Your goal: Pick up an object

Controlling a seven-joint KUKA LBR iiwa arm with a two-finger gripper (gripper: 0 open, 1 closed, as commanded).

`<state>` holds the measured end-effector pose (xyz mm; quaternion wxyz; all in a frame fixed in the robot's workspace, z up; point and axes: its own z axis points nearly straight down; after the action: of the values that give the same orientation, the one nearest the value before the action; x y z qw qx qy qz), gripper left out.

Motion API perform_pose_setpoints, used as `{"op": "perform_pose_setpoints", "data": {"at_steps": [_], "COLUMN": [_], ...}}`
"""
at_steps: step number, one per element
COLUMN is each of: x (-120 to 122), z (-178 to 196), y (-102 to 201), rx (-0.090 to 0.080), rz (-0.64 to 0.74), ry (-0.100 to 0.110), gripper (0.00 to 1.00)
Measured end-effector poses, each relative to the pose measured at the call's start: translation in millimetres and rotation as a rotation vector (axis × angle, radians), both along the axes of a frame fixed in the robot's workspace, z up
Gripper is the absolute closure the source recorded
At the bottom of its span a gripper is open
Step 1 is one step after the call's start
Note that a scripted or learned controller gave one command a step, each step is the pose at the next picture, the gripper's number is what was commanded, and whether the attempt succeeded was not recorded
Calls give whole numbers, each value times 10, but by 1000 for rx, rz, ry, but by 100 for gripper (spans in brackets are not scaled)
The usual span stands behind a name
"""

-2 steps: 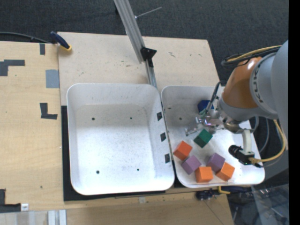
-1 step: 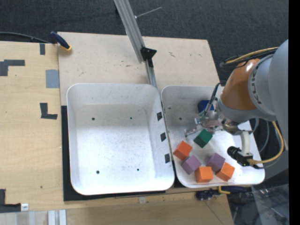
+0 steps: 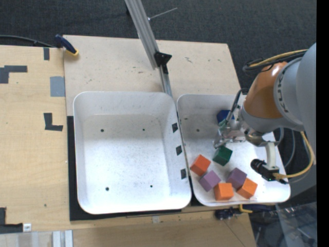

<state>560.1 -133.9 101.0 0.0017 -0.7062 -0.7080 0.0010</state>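
My gripper (image 3: 224, 142) hangs over the right bin (image 3: 195, 107), pointing down near its middle. Directly under its tip lies a dark green cube (image 3: 222, 156), tilted, touching or nearly touching the gripper. A blue object (image 3: 222, 116) sits just behind the gripper, partly hidden by the wrist. Along the bin's front are orange cubes (image 3: 200, 164), (image 3: 223, 191), (image 3: 247, 188) and purple cubes (image 3: 209, 180), (image 3: 237, 177).
The left bin (image 3: 82, 107) stands beside the right one, sharing a raised wall (image 3: 179, 143). A slanted metal bar (image 3: 146, 30) reaches in from the top to the bins' back edge. The arm's orange band (image 3: 262, 94) and cables crowd the right side.
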Motion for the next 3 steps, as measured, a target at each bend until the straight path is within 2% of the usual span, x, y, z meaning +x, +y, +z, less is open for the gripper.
{"op": "perform_pose_setpoints", "data": {"at_steps": [1, 3], "x": [15, 71], "z": [627, 1502], "y": [-34, -23], "rx": [-2, -2], "rz": [-1, 0], "ry": [-9, -8], "gripper": [100, 100]}}
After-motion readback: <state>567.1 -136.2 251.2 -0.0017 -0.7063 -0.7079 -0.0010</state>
